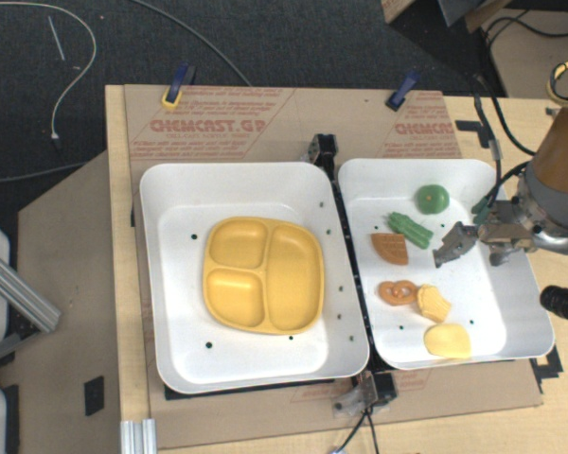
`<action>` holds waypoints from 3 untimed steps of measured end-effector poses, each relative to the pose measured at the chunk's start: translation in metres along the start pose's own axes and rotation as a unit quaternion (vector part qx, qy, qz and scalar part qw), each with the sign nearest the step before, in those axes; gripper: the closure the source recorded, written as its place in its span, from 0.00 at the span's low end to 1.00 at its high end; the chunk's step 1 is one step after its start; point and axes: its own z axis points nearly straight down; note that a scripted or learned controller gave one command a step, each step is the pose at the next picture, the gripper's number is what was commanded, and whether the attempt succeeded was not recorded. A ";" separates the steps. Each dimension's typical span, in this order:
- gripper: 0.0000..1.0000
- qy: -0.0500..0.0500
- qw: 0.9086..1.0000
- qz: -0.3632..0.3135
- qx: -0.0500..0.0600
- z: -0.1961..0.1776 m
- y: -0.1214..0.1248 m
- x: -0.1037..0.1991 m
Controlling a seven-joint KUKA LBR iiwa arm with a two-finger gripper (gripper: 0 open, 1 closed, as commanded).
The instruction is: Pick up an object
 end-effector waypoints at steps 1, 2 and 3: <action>0.00 -0.001 1.000 -0.002 -0.007 -0.006 0.002 0.000; 0.00 0.000 1.000 -0.001 -0.003 0.056 -0.002 0.003; 0.00 0.000 1.000 -0.001 -0.004 0.108 -0.010 0.009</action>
